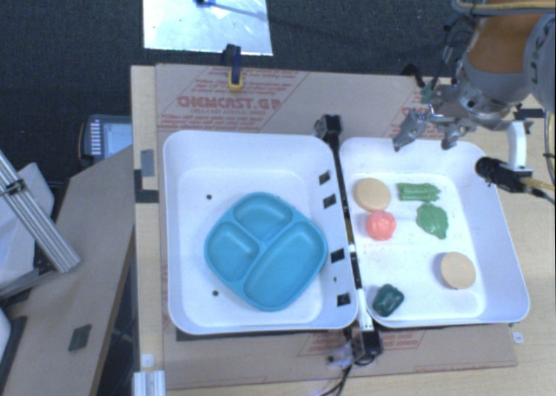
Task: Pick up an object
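Note:
My gripper [430, 136] hangs open over the far edge of the right bin [504, 238], its two fingers spread with nothing between them. Below it in that bin lie a tan round piece [372, 194], a pink round piece [380, 225], a light green piece [419, 191], a leafy green piece [432, 219], a second tan disc [456, 269] and a dark green piece [387, 300] near the front left corner. All of these rest on the bin floor, apart from the gripper.
The left bin [187, 212] holds a blue divided plate [265, 249]. Black clips [330, 128] mark the ridge between the bins. A yellow clamp [234, 77] sits at the cardboard's far edge, and a grey rail [30, 212] lies off to the left.

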`<state>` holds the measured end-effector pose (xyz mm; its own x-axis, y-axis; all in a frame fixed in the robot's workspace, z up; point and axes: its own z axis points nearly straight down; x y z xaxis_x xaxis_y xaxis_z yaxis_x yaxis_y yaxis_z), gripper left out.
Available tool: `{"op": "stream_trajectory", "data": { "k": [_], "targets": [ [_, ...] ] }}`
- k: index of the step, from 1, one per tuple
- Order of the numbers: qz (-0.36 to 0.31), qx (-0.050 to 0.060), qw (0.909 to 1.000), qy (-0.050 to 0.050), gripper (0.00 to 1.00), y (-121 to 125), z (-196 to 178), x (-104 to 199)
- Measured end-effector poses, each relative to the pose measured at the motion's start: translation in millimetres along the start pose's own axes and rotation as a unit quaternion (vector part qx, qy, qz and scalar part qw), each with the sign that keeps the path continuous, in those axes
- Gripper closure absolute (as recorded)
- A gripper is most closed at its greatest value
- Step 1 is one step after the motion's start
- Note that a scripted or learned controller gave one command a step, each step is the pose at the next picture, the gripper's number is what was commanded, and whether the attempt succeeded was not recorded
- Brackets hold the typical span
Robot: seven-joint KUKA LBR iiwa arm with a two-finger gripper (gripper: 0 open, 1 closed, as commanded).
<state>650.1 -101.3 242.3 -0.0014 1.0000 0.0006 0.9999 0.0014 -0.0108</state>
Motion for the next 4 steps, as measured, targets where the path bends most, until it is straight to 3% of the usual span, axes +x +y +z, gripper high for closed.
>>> {"op": "stream_trajectory", "data": {
  "k": [1, 4],
  "targets": [
    [-0.001, -0.006, 1.0000, -0.001, 0.00, 1.9, -8.2, 0.2],
    [0.000, -0.005, 1.0000, -0.001, 0.00, -4.7, 132.8, -2.7]
  ]
}}
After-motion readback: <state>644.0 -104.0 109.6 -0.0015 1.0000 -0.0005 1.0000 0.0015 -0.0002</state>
